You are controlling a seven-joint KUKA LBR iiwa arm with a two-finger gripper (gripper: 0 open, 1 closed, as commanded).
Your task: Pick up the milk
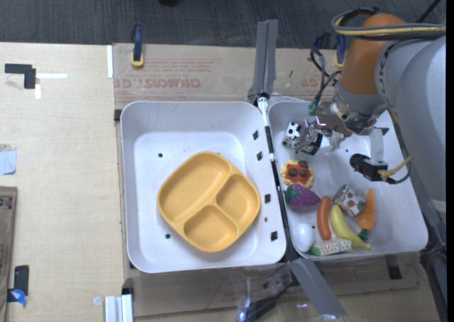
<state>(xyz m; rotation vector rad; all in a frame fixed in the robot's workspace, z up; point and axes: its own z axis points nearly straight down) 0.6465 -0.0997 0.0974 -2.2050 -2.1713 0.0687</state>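
The hand [312, 137] hangs low in the upper left of the right bin [408, 241], just right of the milk [292, 132], a small black-and-white spotted carton near the bin's 10 o'clock corner. Whether the hand is open or closed, I cannot tell. At 6 o'clock from the carton lies a round pizza toy [297, 171], then a purple vegetable [303, 197]. A sausage [324, 217], a banana [343, 226] and a carrot [368, 209] sit toward 5 o'clock. The left bin [142, 171] holds a yellow divided plate [208, 201]. Both bins rest on the bench [57, 171].
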